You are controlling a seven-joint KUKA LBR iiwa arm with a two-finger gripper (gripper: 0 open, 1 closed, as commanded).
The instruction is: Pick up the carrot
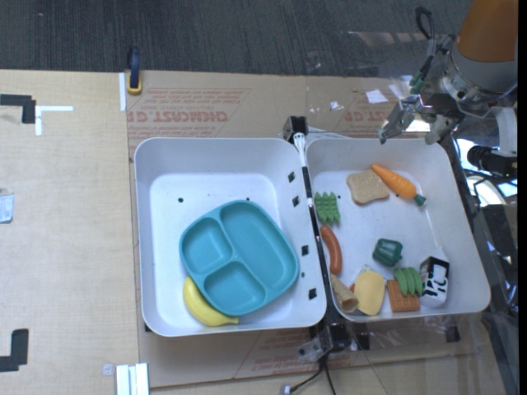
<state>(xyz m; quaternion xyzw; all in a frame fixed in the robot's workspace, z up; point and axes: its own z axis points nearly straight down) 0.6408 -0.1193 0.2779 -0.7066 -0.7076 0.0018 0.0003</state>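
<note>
Bright, even overhead light gives soft shadows inside the white bins (148,245), slight glare at right, and mildly grainy focus.

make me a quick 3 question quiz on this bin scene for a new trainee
1. True or false: the carrot lies in the same bin as the teal divided plate.
2. Which item touches the carrot? A) bread slice B) banana C) sausage
3. Fill in: the gripper is over the right bin's ____ edge, away from the carrot.

Key
1. False: the carrot is in the right bin, the plate in the left bin.
2. A: the carrot's thick end meets the bread slice.
3. Far (the top edge in the camera view).
</note>
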